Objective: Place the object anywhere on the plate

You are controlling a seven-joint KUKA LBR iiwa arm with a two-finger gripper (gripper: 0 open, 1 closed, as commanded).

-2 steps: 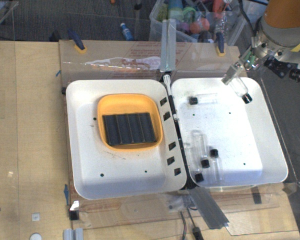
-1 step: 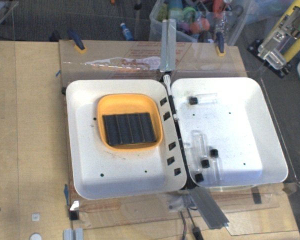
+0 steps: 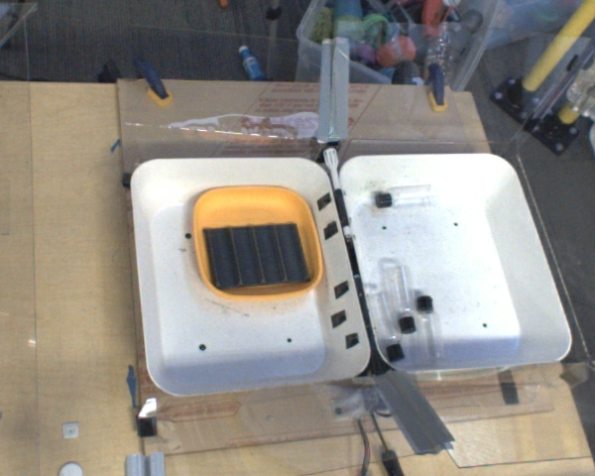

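Dark ridged object (image 3: 256,256) lies flat on the orange plate (image 3: 210,209), left bin (image 3: 169,345). Clear tubes (image 3: 395,291) sit at 9 o'clock in the right bin (image 3: 496,266). State of the fingers: cannot tell.

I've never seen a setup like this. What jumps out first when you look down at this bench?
The orange plate in the left bin grabs the eye first, with a dark ribbed block lying flat on it. The right bin is paler: a few clear tubes with black caps lie near its left wall. Behind the bench, a clear tub of colourful toys stands out.
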